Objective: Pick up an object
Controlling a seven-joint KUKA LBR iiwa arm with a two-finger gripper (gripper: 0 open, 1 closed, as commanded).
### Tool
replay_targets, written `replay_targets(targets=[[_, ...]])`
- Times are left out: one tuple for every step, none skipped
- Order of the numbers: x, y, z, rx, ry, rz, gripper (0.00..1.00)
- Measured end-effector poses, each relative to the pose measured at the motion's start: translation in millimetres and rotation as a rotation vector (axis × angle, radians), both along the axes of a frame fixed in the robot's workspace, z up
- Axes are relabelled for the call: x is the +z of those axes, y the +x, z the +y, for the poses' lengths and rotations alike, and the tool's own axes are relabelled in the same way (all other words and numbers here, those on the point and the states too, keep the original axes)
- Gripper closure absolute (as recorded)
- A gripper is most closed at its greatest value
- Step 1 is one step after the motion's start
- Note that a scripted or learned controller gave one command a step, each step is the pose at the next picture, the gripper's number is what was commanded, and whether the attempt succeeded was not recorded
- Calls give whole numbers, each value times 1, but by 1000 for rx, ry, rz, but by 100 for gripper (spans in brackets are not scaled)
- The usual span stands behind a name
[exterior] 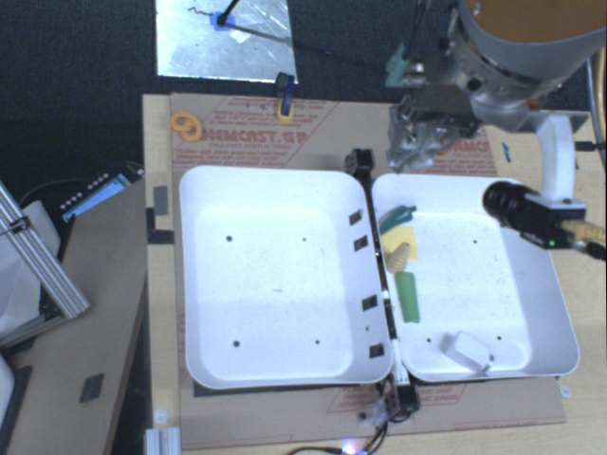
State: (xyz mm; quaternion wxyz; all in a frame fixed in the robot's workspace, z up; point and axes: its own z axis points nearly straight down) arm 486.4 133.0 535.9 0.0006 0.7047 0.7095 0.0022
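— Bench (161,282), fittings?
— Two shallow white bins, side by side on a printed cardboard sheet (256,126). Left bin (275,349): bare white floor, a few small dark dots. Right bin (531,282): holding all the loose items. Black clips along the shared seam between the two.

— Contents, right bin?
— Clustered against the left wall, near the seam: teal piece (395,218) uppermost; yellow piece (400,241) just below, touching it; small tan ridged piece (399,255) at the yellow one's lower edge; green stick (408,297) beneath that, lying roughly lengthwise along the seam. Well apart, near the front wall: white block (467,351), tilted, hard to separate from the white floor.

— Arm?
— Grey with orange band (531,3), entering from upper right. Claw (422,145) up above the far rim of the right bin, over the cardboard, clear of every item. Fingers a blur of metal — open or together, cannot tell. Nothing visible between them. Black cylindrical unit (517,207) on a white bracket over the right bin's far right corner.

— Surroundings?
— Orange ring (186,125) on the cardboard's far left corner. Yellow-and-blue clamp (285,98) at the cardboard's far edge. Shiny metal plate (226,27) beyond on dark carpet, small blue item on it. Aluminium rail (33,263) at left edge, with a blue-striped black strip (95,192) nearby.
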Motion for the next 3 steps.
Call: replay_targets(targets=[[-1,0,-76,-13,-3,1,100],[-1,0,-45,-1,-1,1,100],[-1,0,-6,0,0,1,100]])
